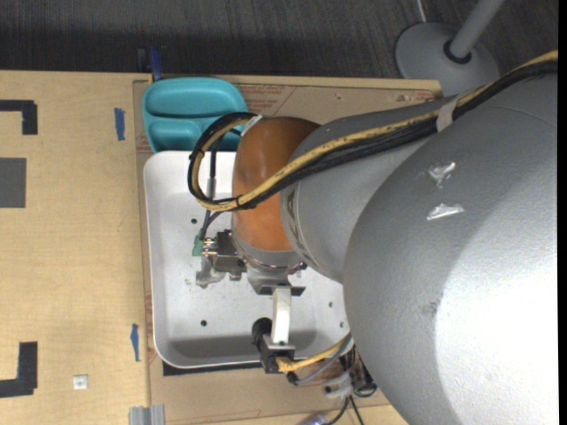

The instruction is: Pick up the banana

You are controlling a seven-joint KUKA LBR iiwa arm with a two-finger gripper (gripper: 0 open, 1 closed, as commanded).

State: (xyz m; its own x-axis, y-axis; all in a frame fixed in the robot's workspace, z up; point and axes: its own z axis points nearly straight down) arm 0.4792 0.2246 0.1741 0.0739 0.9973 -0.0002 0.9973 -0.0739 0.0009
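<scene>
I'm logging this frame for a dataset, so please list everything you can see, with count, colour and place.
bin: one, white, centre-left, largely covered by the arm.
teal object: one, teal, at the bin's far edge; what it is cannot be told.
tape marks: a few, blue, on the bench left of the bin.
bench: one, tan, with dark square marks at left.
stand base: one, grey, top right on the dark floor.
cable: one, black and yellow, looped along the arm.
arm: one, grey with an orange band, reaching in from the right over the bin.

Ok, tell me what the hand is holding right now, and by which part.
Cannot be told. The grey arm with the orange band covers the hand over the shallow white bin, so any hold is hidden.
</scene>
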